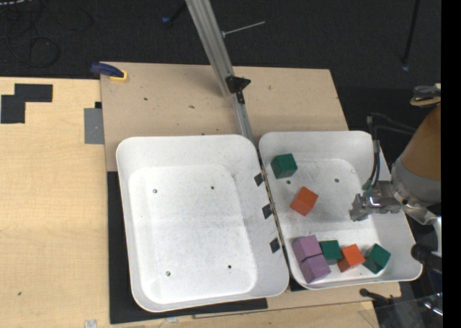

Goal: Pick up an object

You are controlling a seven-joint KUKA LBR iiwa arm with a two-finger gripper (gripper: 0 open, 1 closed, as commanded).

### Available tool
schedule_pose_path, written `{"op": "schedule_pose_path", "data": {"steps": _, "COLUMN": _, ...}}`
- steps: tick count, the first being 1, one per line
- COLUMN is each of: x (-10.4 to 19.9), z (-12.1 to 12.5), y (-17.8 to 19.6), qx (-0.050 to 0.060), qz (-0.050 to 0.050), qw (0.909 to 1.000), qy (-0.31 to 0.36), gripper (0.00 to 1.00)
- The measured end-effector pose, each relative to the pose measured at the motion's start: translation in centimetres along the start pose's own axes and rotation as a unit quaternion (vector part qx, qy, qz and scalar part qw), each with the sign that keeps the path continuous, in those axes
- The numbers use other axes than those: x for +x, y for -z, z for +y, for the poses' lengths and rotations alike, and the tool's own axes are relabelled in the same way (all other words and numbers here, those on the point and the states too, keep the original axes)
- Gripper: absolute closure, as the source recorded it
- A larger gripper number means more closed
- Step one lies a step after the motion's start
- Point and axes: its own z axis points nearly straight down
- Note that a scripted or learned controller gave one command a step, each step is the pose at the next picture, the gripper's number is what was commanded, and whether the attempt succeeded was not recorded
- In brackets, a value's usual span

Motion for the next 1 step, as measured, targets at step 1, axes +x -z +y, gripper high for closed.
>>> {"op": "schedule_pose_path", "data": {"steps": 1, "x": -0.74, "z": 0.91, "y": 5.20, "qx": 0.000, "qz": 0.000, "qw": 1.0000, "qy": 0.000, "gripper": 1.00}}
